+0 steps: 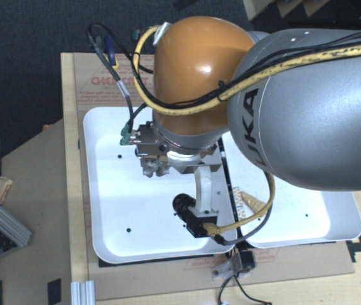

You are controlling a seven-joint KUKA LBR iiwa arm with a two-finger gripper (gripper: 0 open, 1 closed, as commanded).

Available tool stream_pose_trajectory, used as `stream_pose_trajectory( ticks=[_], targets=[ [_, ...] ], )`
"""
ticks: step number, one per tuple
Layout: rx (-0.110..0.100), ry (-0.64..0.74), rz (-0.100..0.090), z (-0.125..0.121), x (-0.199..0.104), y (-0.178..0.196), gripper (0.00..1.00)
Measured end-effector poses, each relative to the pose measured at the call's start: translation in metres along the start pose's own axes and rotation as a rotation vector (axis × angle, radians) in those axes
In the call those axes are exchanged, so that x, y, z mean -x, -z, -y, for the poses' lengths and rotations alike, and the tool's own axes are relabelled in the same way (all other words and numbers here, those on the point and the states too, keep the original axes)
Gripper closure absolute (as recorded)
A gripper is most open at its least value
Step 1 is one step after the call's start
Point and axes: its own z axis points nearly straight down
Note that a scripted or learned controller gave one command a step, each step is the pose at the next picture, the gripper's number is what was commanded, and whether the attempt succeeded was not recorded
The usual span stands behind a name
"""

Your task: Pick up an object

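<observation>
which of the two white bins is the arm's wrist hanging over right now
The left bin. The orange band and the wrist hardware sit above its floor; the right bin lies under the grey arm link.

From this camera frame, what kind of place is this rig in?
Probably a robotics lab bench: a KUKA arm with loose cabling reaches over two white bins on a board, with dark carpet and aluminium framing around it.

Two white bins (114,189) sit on a cardboard-topped bench (79,81).
</observation>
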Motion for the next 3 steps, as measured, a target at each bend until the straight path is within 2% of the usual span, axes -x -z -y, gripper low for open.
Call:
stream_pose_trajectory(
  ticks=[1, 2, 3],
  targets=[
    [0.023, 0.003, -0.011, -0.001, 0.0, 0.111, 1.0],
    [-0.001, 0.0, 0.001, 0.0, 0.0, 0.011, 1.0],
    [0.03, 0.004, -0.014, 0.0, 0.001, 0.182, 1.0]
  ],
)
